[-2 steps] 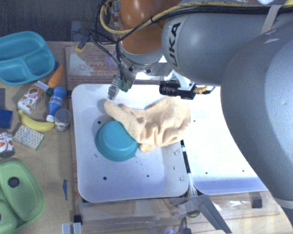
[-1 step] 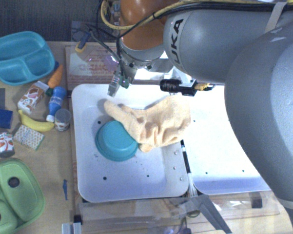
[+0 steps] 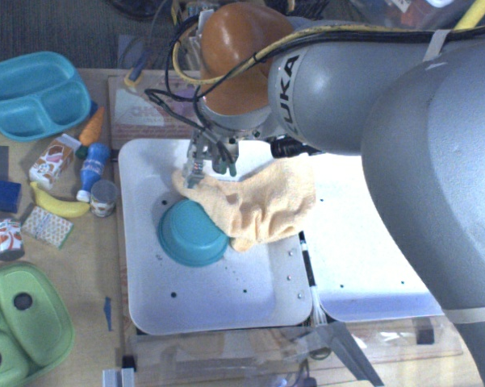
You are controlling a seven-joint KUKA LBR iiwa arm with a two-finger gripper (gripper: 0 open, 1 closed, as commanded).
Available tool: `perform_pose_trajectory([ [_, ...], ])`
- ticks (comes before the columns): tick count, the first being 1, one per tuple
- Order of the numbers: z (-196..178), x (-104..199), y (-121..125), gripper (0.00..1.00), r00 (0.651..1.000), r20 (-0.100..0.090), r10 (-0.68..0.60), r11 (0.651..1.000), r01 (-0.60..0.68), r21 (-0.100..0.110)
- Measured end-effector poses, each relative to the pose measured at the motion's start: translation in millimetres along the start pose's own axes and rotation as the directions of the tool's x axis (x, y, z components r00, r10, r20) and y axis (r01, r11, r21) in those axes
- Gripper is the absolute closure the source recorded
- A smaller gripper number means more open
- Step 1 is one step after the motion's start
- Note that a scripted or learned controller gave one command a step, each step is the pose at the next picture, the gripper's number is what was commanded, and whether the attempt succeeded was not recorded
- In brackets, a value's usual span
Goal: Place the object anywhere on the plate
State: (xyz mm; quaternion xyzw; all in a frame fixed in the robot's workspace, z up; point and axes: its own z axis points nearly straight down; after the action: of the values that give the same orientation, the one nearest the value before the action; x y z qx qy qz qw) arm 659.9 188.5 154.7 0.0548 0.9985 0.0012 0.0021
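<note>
A crumpled yellow cloth (image 3: 262,200) lies in the left white bin (image 3: 218,305) and drapes over the divider toward the right bin. A teal bowl (image 3: 192,232) sits upside down against the cloth's left edge. My gripper (image 3: 211,168) hangs straight down over the cloth's upper-left corner, its two fingers (image 3: 195,170) apart and their tips at the fabric. It is open, and nothing is held between the fingers. A blue divided plate (image 3: 36,95) rests on the bench at the far upper left, outside the bins.
Left of the bin lie a banana (image 3: 58,201), a blue-capped bottle (image 3: 91,170), a small can (image 3: 103,197), a carton (image 3: 52,161) and a carrot (image 3: 91,126). A green divided plate (image 3: 20,325) sits at the lower left. The arm's bulk covers the right bin (image 3: 371,289).
</note>
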Motion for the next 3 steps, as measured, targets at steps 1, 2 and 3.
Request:
perform_pose_trajectory([
  [1,29,1,-49,1.00,0.999,0.000,-0.044,0.999,0.044,0.000],
  [2,30,2,-68,1.00,0.966,0.002,-0.259,0.966,0.259,-0.001],
  [3,-51,36,-118,1.00,0.906,0.004,-0.424,0.906,0.424,0.001],
])
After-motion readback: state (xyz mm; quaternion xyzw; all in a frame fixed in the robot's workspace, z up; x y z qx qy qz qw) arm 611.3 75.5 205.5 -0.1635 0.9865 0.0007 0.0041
